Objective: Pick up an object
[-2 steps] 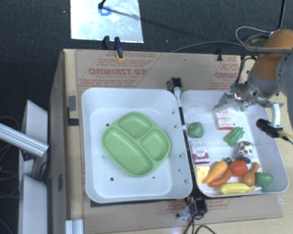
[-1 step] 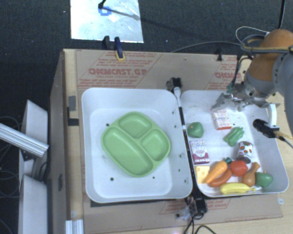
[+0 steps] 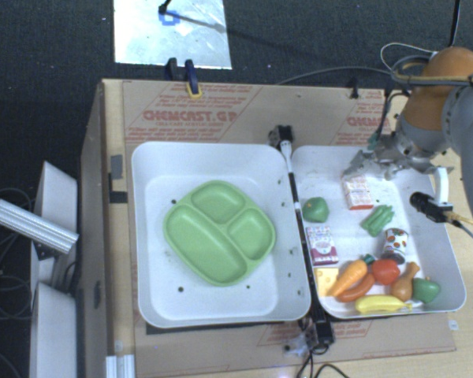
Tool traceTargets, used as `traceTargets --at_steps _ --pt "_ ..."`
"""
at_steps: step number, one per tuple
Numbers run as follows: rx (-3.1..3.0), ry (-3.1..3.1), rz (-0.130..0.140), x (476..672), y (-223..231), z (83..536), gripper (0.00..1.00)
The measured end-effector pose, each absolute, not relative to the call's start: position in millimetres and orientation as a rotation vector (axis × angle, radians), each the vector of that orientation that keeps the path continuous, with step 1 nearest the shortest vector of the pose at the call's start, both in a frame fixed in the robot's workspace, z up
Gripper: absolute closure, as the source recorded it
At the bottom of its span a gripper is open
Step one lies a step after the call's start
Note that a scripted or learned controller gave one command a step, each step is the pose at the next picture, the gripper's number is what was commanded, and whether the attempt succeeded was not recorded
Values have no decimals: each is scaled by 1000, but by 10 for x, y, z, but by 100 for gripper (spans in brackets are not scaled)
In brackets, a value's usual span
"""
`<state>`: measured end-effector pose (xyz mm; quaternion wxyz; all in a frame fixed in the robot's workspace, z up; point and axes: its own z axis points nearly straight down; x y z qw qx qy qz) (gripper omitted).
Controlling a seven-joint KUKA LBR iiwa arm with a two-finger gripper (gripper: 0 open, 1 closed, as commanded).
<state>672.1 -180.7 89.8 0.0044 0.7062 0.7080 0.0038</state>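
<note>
The counter (image 3: 221,105) stood on dark carpet. The left bin (image 3: 154,172) held a green divided plate (image 3: 219,231). The right bin (image 3: 445,270) held toy food, including a carrot (image 3: 348,276). The tool (image 3: 372,162) hovered over its far end; grip state undeterminable.

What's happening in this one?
The arm reaches in from the right, its gripper hanging over the back of the right bin, just above a small red-and-white box. Nothing is seen in its grasp. Toy food lies in that bin; the left bin holds a green tray.
</note>
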Motion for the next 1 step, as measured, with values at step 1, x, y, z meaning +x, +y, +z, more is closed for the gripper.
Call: traceTargets --at_steps 1 --pt "2212 2218 12 6722 -1824 899 0"
